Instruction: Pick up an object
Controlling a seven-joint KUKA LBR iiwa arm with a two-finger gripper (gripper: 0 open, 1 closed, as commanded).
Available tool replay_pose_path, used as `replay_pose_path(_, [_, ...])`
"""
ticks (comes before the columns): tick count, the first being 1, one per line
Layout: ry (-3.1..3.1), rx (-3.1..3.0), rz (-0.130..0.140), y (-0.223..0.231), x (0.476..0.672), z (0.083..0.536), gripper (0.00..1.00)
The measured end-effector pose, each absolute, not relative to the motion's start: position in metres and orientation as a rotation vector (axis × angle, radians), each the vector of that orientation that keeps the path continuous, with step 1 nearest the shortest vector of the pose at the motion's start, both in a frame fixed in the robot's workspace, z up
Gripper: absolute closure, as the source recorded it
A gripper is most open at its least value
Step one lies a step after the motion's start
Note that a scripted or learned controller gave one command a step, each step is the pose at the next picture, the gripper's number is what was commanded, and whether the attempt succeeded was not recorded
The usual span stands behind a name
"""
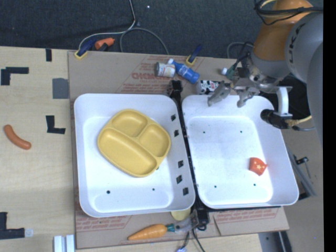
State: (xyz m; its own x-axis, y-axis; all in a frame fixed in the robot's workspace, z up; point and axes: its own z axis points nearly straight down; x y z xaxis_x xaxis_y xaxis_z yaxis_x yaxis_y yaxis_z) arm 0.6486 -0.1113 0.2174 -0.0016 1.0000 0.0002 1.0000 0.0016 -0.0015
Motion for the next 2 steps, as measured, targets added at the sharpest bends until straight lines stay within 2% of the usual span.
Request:
replay_pose_path(1, [-2.21,-2.227,0.013,-0.19,0.597,0.165,0.0])
replay_pose_path(2, [-2.221,-2.225,-0.001,-0.221,0.552,0.084,0.0])
